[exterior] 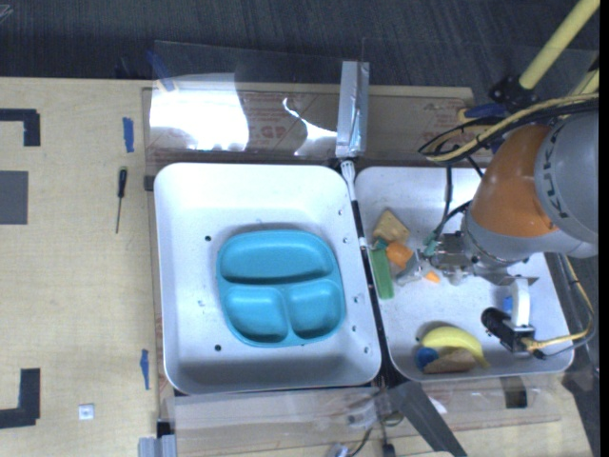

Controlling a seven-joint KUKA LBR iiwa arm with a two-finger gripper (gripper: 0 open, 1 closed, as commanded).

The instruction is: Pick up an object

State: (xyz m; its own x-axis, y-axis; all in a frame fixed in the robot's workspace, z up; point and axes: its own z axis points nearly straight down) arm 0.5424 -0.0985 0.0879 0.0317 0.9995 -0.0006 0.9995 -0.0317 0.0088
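1. My gripper [430,255] is low in the right bin [457,184], by its left side, near a small pile of things
2. I cannot tell if it is spread or pressed together
3. There is bare floor at the top of this bin
4. A yellow banana [451,339] lies near the front edge
5. A green stick [383,270] lies along the left wall
6. The left bin [181,255] holds a blue tray [280,285]
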